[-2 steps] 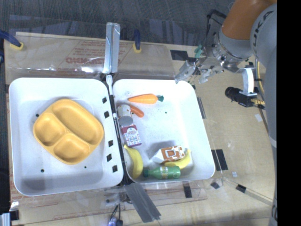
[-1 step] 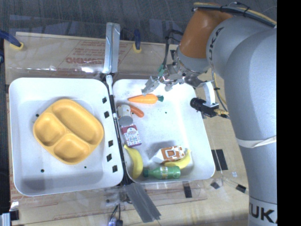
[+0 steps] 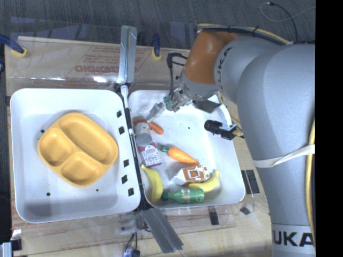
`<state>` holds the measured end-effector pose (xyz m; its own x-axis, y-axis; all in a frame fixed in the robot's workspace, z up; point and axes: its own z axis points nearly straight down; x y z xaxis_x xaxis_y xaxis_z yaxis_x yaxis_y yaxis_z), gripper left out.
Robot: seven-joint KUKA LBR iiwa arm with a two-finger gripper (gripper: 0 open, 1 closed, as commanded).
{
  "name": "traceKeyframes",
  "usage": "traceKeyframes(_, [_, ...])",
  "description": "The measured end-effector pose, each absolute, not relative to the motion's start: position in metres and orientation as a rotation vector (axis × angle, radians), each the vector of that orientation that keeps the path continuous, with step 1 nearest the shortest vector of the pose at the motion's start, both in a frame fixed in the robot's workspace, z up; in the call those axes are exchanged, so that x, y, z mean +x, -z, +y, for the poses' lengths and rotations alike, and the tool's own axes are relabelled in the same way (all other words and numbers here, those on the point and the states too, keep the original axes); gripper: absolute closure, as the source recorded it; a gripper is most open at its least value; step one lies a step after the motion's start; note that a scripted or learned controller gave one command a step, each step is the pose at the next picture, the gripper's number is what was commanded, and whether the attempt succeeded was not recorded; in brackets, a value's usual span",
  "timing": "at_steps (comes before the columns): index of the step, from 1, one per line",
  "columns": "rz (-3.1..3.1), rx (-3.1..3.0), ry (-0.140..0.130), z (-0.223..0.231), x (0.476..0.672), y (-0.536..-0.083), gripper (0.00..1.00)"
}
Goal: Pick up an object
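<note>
Two white bins [image 3: 69, 98] share the bench; gripper [image 3: 161, 109] hovers over the right bin's far-left corner, fingers apparently open, empty, above small carrot [image 3: 155, 127].

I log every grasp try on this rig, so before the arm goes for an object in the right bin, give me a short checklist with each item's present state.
1. Objects lie in the right white bin: ok; orange plastic carrot, green plastic bottle and two yellow plastic bananas are there.
2. Gripper is over the right bin: ok, near its upper left part.
3. Gripper fingers open: cannot tell.
4. Nothing held between the fingers: cannot tell.
5. Carrot free of neighbours: ok, apart from the others.
6. Bottle free of neighbours: not ok, it lies against the bananas.
</note>
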<state>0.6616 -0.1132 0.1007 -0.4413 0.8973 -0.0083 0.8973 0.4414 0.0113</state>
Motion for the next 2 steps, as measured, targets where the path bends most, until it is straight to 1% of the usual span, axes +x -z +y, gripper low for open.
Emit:
traceKeyframes(1, [2.673,1.652,0.001,-0.162,0.566,-0.171,0.00])
traceKeyframes(2, [2.716,1.580,0.000,-0.142,0.510,-0.094,0.00])
